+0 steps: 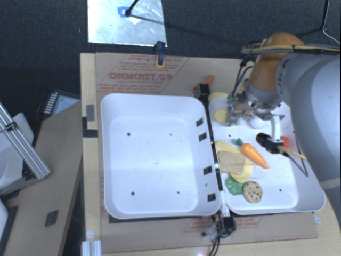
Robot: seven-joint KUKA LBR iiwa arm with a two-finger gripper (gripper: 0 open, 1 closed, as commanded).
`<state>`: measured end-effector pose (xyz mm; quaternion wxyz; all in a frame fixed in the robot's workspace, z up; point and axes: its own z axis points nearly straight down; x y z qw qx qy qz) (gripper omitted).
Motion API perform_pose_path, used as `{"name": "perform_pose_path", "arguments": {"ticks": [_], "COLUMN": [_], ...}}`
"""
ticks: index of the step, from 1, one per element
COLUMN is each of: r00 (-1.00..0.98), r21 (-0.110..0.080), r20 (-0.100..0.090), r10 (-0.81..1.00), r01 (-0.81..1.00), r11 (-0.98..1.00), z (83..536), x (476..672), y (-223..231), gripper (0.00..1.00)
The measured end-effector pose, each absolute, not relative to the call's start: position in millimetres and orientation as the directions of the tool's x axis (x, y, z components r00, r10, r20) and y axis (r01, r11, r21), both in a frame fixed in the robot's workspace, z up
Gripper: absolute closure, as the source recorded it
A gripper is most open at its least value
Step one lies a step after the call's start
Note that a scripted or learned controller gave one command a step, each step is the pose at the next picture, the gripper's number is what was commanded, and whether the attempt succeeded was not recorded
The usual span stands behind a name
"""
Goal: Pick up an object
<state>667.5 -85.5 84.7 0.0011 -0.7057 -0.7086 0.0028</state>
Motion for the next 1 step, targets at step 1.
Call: {"name": "perform_pose_path", "arguments": {"ticks": [1], "r00": [-0.004], "r21": [-0.005], "r20": [-0.003], "r10": [1.000], "r01": [1.000], "r11": [0.004], "z": [84.5], "x": [667.4], "y": [-84.9], "gripper": [1.00]}}
